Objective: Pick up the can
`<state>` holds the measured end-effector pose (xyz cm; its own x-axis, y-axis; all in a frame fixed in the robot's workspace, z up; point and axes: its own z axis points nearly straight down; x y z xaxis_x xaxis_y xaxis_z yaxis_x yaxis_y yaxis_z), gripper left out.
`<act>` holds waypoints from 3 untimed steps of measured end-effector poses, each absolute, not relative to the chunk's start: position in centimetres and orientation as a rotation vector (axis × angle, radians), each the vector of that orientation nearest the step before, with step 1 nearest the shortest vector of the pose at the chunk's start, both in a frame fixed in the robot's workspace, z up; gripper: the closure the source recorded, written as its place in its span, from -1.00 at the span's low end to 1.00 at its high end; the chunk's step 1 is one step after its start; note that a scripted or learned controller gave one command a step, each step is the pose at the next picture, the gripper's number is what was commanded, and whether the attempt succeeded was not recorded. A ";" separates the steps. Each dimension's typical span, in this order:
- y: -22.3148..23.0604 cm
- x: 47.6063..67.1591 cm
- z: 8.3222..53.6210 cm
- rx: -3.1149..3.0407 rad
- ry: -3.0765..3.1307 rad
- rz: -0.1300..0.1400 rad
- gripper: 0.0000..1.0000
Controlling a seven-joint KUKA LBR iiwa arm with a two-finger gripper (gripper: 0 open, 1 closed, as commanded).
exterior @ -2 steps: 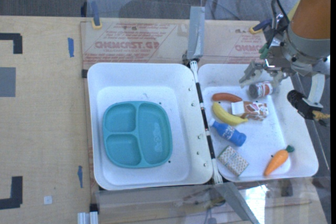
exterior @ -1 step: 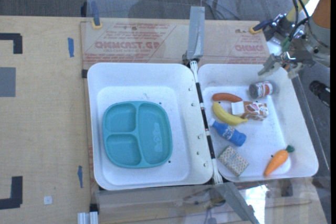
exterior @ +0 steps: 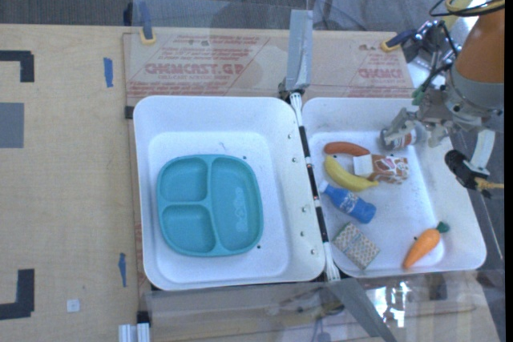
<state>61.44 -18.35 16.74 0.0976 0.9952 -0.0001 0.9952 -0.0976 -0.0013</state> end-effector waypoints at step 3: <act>-16.0 66.8 20.0 -2.434 -1.991 -0.002 1.00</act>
